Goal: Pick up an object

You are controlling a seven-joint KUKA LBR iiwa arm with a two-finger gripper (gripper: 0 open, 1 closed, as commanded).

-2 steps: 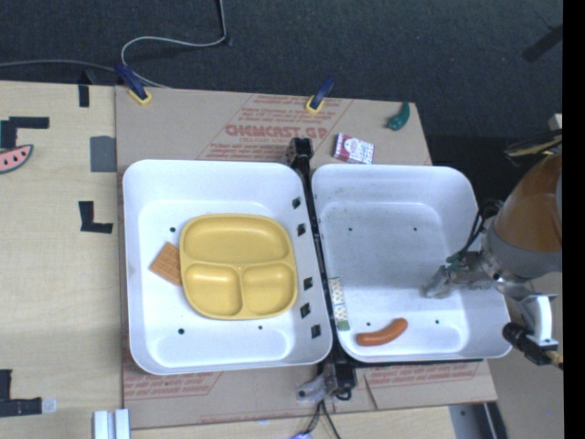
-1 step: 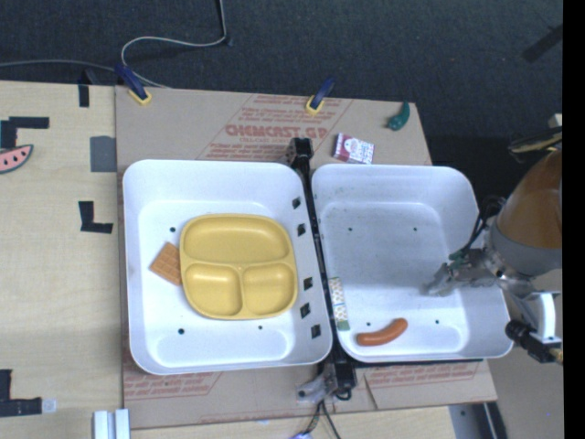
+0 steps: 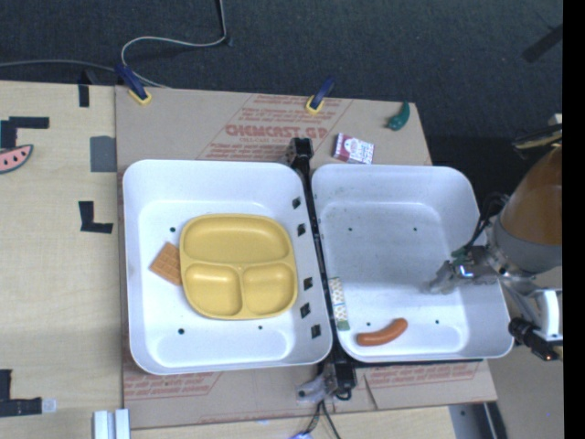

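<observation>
A small orange-red sausage [image 3: 381, 332] lies near the front wall of the right bin [image 3: 393, 183]. In the left bin [image 3: 146, 245] a yellow divided plate [image 3: 239, 265] rests flat, and a tan cracker [image 3: 166, 264] pokes out from under its left edge. My gripper [image 3: 448, 277] comes in low over the right side of the right bin, its tips pointing left, well up and to the right of the sausage and apart from it. Nothing shows between the tips.
The two bins meet at a black clamped seam [image 3: 309, 245]. On the cardboard behind them lie a small red and white packet [image 3: 352, 149], a teal bit [image 3: 398, 116] and two yellow-blue clips [image 3: 320, 97]. A cable [image 3: 174, 42] loops at the back.
</observation>
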